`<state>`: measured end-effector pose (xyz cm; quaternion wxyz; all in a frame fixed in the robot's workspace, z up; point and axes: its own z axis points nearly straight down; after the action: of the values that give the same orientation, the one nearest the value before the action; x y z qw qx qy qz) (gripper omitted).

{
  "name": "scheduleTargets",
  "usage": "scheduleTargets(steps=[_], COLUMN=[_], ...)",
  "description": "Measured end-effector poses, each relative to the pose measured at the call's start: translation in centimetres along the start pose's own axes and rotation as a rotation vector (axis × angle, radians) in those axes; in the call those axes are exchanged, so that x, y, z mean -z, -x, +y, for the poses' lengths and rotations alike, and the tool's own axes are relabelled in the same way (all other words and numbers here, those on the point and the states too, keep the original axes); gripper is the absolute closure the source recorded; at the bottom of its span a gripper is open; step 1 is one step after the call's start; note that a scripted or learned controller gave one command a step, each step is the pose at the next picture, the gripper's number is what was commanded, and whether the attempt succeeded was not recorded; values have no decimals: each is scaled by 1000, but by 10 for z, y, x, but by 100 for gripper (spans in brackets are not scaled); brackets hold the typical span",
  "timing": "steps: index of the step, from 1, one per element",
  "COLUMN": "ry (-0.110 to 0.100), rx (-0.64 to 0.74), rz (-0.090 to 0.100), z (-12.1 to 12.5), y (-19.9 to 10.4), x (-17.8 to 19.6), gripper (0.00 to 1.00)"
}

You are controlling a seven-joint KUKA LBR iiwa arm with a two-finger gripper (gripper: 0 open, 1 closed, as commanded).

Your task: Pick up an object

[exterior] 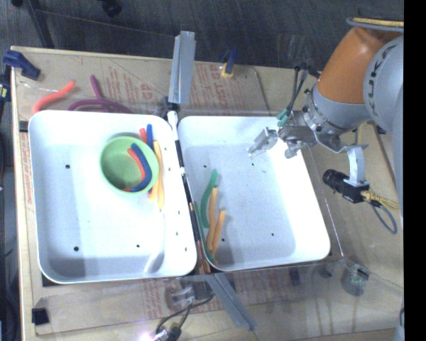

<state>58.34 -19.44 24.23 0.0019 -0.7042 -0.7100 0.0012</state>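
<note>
End effector (264,142) empty above right bin (298,219)

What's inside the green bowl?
The green bowl in the left bin holds a red stick and a blue one. Whatever lies under them is hidden.

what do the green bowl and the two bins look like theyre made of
Green bowl: probably plastic, going by its uniform bright colour and soft matte look. Left bin and right bin: likely moulded plastic too, smooth white with rounded corners and a faint sheen; painted metal can't be ruled out.
</note>
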Motion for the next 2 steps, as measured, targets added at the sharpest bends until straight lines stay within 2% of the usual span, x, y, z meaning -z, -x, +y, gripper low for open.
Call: scheduleTargets(steps=[1, 2], ry=[0, 1], rx=[121, 149], rz=[-3, -3], z=[13, 8], y=[-93, -89], x=[-107, -113], gripper=[0, 0])
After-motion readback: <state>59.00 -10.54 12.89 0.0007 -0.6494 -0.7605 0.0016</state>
